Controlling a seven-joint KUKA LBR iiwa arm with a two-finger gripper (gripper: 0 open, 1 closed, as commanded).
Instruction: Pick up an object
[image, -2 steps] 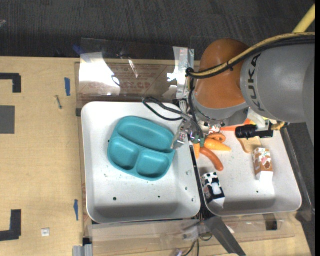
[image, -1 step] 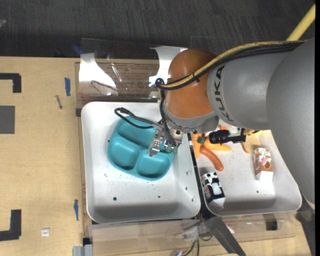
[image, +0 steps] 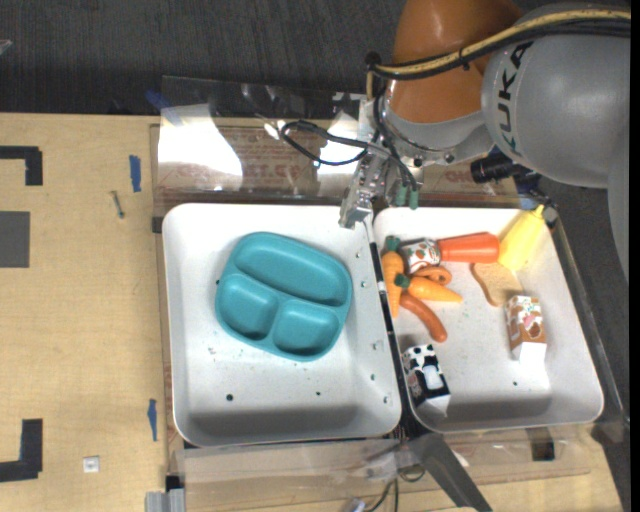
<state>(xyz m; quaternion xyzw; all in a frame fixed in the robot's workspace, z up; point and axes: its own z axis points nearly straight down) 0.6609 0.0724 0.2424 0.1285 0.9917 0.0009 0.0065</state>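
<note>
My gripper (image: 358, 203) hangs under the orange wrist band at the back rim where the two bins meet, and I see nothing held in it. Just right of it, the right bin (image: 560, 395) holds a cluster of orange carrots (image: 422, 290), a longer carrot (image: 468, 246), a yellow piece (image: 522, 238), a tan bread slice (image: 492, 285), a small brown-and-white carton (image: 526, 326) and a black-and-white box (image: 426, 373). A teal divided plate (image: 285, 295) lies in the left bin (image: 190, 330).
The grey arm body (image: 560, 90) looms over the right bin's back right corner. Cables (image: 320, 145) and clear plastic sheeting (image: 240, 150) sit behind the bins. A wooden bench top (image: 70, 300) spreads to the left.
</note>
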